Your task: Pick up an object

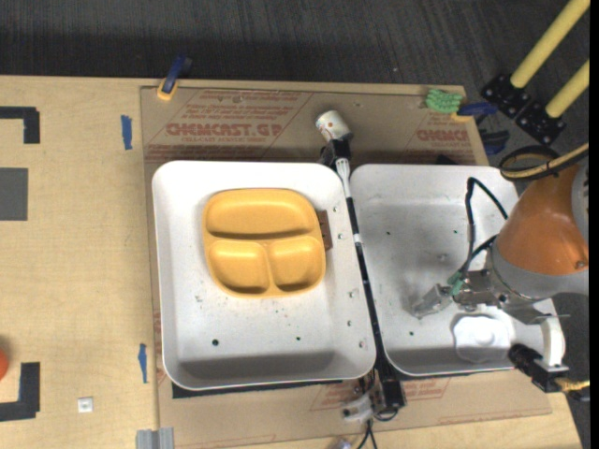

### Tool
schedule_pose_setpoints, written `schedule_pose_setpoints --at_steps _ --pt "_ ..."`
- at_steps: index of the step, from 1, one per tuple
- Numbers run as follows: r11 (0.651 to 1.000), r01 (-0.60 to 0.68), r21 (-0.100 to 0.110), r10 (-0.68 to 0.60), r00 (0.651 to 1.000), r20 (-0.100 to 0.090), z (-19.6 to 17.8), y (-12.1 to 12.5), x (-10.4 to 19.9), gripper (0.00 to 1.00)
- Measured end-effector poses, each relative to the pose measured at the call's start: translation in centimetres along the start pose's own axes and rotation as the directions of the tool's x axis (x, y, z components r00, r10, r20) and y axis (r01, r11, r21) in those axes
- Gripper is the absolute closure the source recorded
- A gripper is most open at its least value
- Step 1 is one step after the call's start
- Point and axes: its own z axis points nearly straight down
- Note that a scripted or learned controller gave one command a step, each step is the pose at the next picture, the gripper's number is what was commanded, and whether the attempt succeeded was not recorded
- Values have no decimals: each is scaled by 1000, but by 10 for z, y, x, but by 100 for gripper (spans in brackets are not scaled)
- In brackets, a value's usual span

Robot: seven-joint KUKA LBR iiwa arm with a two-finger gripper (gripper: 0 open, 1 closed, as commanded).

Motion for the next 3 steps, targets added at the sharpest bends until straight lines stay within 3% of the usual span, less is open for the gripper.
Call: schedule_pose_setpoints --at_steps 1,2,3 --pt "991 137 -4 -137 991 1 -90 22 65 0" --pt "999 -35 -3 35 999 2 -70 102 -13 0" --pt "999 -55 -2 55 999 2 -9 165 -27 0"
